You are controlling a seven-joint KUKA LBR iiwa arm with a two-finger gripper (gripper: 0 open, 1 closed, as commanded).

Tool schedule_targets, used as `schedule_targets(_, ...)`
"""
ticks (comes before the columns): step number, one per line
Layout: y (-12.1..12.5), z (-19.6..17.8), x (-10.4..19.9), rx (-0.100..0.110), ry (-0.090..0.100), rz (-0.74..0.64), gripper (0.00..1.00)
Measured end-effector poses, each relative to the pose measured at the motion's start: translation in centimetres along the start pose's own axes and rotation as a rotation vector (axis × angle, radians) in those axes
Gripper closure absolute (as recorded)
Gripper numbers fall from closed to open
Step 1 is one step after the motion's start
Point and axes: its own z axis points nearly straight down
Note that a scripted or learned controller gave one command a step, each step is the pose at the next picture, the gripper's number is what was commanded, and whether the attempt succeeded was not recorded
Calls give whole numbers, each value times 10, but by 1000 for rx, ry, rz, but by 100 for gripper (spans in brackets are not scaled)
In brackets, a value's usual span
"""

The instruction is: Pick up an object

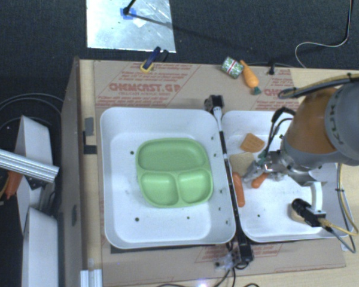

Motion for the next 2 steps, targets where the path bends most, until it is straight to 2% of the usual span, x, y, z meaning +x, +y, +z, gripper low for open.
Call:
schedule_targets(1,12,-1,5,-2,0,-1,0)
schedule_targets(2,12,-11,5,-3,1,-2,100)
